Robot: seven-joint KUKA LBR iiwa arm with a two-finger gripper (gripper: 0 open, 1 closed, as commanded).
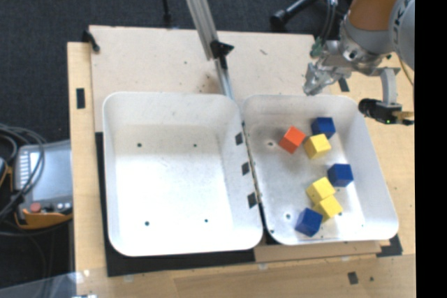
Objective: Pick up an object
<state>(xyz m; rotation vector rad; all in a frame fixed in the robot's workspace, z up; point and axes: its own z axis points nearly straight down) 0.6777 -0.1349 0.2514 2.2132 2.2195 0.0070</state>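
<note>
Several small cubes lie in the right bin [279,220]: an orange cube [292,139], a blue cube [323,126] and a yellow cube [318,146] near the back, another blue cube [340,174] at mid-right, two yellow cubes [320,189] [330,206] and a blue cube [308,221] near the front. My gripper [316,82] hangs over the bin's back rim, above and behind the cubes, with nothing seen between its fingers.
The left bin [174,171] sits beside the right one. A slanted aluminium pole [199,10] rises from between the bins at the back. The bench's wooden top [160,59] shows behind both bins. A device with cables [35,185] sits at far left.
</note>
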